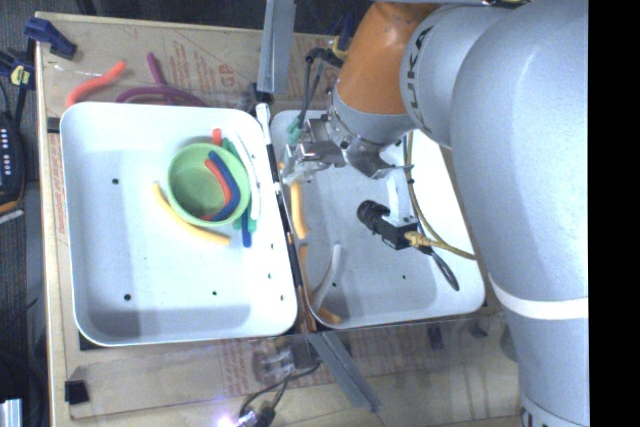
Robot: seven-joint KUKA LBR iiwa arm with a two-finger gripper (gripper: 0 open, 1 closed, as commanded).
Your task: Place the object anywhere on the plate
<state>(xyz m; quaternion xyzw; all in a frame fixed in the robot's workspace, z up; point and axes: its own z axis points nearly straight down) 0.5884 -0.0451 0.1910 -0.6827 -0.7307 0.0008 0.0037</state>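
Note:
A green plate (205,183) lies in the left bin (120,285), toward its right side. On the plate rest a red curved strip (217,177) and a blue curved strip (233,183). A yellow strip (185,220) pokes out from under the plate's lower rim, and a green piece (243,177) and a blue piece (246,233) lie at its right rim. My gripper (291,162) hangs low at the left wall of the right bin (400,305), just above an orange stick (296,211) that lies along that wall. The wrist hides whatever sits under the gripper.
A white strip (333,267) and a small orange piece (328,316) lie in the right bin's lower left. A black cable fitting (382,223) hangs off the arm over the bin's middle. The grey arm covers the bin's right half. Loose tools lie on the bench behind the left bin.

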